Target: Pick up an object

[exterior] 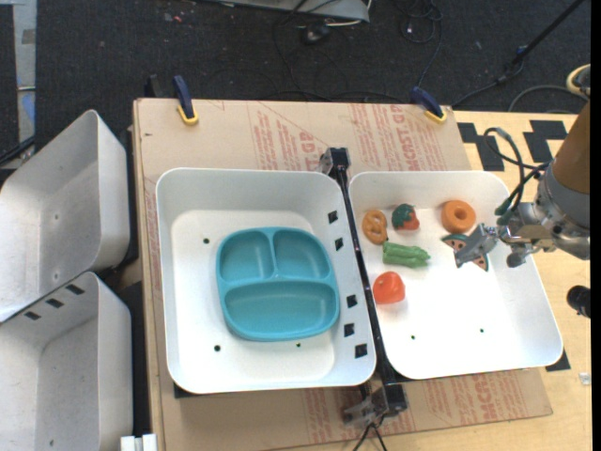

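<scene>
1. While the arm is leaning in from the right edge of the frame, its end effector (pixel 484 242) is sitting low over the right bin (pixel 470 346), right at the dark, star-like toy (pixel 471 248) near the bin's upper right.
2. How far those fingers are spread, I cannot tell; metal and toy are blurring into one dark patch, so I am not calling any hold on it.
3. Just up-left of that spot, the orange ring (pixel 458 216) is lying close by, and that is looking like the first hazard: a slanted approach could be nudging it away or catching both pieces at once.
4. Further left in the same bin, the pretzel (pixel 375 225), the red-and-green piece (pixel 405 217), the green pepper (pixel 406 254) and the red tomato (pixel 389 288) are sitting well apart from the action, so they are looking safe.
5. Since the star-like toy is flat and spiky, I am judging that the fingers may be closing on a point and letting it pivot out or slide.
6. Over in the left bin (pixel 188 346), the teal divided plate (pixel 278 283) is lying alone, far from any trouble.
7. With the bin's right wall so near, a late correction could be scraping the rim.
</scene>
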Available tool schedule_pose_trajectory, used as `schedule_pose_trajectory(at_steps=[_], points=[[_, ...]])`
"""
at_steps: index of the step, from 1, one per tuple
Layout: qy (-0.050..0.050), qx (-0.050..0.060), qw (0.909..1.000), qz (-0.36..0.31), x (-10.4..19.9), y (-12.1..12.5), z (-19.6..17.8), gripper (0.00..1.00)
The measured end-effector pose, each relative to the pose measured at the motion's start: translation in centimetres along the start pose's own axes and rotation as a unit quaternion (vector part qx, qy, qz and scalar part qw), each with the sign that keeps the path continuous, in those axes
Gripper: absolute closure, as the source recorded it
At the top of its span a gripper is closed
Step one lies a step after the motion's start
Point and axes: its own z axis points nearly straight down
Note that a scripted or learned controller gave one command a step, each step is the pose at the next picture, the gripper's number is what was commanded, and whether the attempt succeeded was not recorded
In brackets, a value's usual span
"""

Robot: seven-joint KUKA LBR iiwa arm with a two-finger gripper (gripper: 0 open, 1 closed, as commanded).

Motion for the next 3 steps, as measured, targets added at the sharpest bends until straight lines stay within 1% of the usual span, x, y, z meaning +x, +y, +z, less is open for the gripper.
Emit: schedule_pose_trajectory(at_steps=[1,2,3], points=[[-0.001,-0.006,1.0000,-0.002,0.1,0.2,-0.6,0.00],[-0.001,-0.004,1.0000,-0.001,0.5,1.1,4.3,0.00],[-0.001,-0.004,1.0000,0.000,0.5,1.1,8.7,0.00]])
